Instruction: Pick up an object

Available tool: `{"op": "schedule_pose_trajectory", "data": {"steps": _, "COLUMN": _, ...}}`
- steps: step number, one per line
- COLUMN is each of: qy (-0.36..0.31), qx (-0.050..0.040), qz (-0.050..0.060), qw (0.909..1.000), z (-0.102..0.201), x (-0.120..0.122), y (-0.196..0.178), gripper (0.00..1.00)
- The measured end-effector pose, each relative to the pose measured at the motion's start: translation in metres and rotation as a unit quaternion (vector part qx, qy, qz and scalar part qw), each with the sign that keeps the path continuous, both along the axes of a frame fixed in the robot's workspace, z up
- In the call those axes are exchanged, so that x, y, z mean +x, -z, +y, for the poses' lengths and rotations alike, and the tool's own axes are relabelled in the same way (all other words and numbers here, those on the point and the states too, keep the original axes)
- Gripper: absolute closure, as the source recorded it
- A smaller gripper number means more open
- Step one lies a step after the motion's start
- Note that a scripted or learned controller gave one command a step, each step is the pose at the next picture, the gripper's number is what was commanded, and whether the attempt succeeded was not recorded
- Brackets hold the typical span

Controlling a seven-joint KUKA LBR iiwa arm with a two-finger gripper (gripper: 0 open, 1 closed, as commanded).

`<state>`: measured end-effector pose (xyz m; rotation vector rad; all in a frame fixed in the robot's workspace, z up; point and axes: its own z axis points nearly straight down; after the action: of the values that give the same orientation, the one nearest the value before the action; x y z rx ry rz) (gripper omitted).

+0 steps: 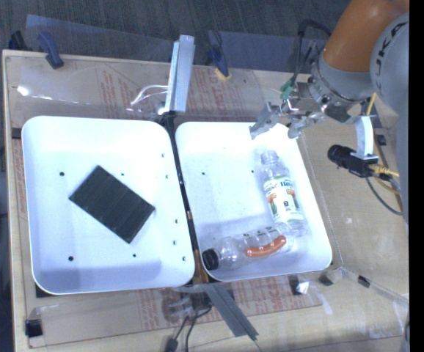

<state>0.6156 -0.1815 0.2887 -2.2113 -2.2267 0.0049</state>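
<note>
Camera view is looking down at a wooden tabletop point(87, 75) carrying two shallow white plastic bins side by side. The grey arm with the orange band point(362, 28) is reaching in from the right, and its end effector point(282, 125) is hanging over the top right corner of the right bin point(212, 182), fingers spread wide with nothing between them.

The left bin point(50, 262) is holding a flat dark grey rectangular pad point(111, 203), lying at a diagonal near the middle. The right bin is holding two things: a clear plastic bottle with a white and green label point(281, 193) lying along the right wall, cap pointing up toward the end effector, and a clear plastic bottle with a black cap and an orange band inside point(245, 246) lying along the bottom wall. The two bottles are nearly touching at the lower right corner.

My guess is the labelled bottle is the easy target, being closest. Both are looking empty, so light, but smooth and round, so they'll probably be rolling or squirting out of a pinch, and thin walls will be giving a bit. I'd be closing across the labelled middle, at right angles to its long axis, not at the neck.
</note>
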Motion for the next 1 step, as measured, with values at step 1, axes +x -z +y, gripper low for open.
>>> {"op": "schedule_pose_trajectory", "data": {"steps": 1, "qy": -0.003, "qx": 0.0002, "qz": 0.001, "qw": 1.0000, "z": 0.0012, "x": 0.0006, "y": -0.0099, "gripper": 1.00}}
